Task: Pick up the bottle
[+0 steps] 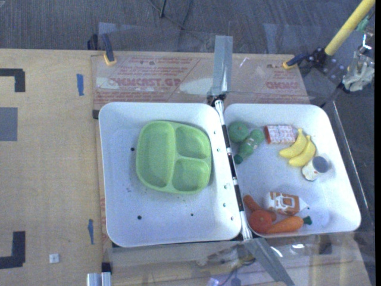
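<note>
The bottle (pixel 286 202), white with an orange label, lies on its side in the front part of the right bin (pixel 340 159), its neck pointing right. A red tomato (pixel 260 220) and an orange carrot (pixel 288 224) lie right in front of it. At the view's far right edge, beyond the right bin's back corner, a pale mechanism that looks like my gripper (pixel 361 70) hangs well away from the bottle and over neither bin.
The right bin also holds a green vegetable (pixel 244 137), a red and white packet (pixel 280 134), bananas (pixel 300 149) and a small white thing with a grey top (pixel 315 167). A green divided plate (pixel 174 157) sits in the left bin (pixel 116 177). A yellow bar (pixel 351 19) slants across the top right.
</note>
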Available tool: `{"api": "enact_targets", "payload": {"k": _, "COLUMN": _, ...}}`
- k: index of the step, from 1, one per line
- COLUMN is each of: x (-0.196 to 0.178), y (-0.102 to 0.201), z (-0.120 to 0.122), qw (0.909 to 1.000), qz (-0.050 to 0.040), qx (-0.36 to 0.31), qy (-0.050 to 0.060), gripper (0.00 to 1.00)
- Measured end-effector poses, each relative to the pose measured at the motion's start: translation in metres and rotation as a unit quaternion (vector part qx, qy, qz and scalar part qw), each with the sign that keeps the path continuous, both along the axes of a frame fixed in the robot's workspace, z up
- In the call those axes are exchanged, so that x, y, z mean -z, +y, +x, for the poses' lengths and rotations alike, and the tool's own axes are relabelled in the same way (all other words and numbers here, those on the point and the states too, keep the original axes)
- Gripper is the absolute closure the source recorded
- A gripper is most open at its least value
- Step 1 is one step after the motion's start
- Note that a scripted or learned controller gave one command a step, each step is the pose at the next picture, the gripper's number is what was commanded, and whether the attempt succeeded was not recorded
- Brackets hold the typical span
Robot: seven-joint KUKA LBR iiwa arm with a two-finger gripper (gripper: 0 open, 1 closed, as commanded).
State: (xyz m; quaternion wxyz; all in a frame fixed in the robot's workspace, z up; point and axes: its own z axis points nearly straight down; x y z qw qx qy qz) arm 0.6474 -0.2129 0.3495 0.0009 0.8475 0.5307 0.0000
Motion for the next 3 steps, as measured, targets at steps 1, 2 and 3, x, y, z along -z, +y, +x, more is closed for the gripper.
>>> {"api": "enact_targets", "payload": {"k": 1, "x": -0.022, "y": 0.002, "z": 0.020, "qw": 1.0000, "qz": -0.0006, "qx": 0.003, "qy": -0.001, "gripper": 1.00}}
{"api": "enact_targets", "payload": {"k": 2, "x": -0.066, "y": 0.002, "z": 0.020, "qw": 0.9993, "qz": -0.0008, "qx": -0.038, "qy": -0.001, "gripper": 1.00}}
{"api": "enact_targets", "payload": {"k": 3, "x": -0.060, "y": -0.001, "z": 0.020, "qw": 0.9748, "qz": -0.0001, "qx": 0.223, "qy": -0.001, "gripper": 1.00}}
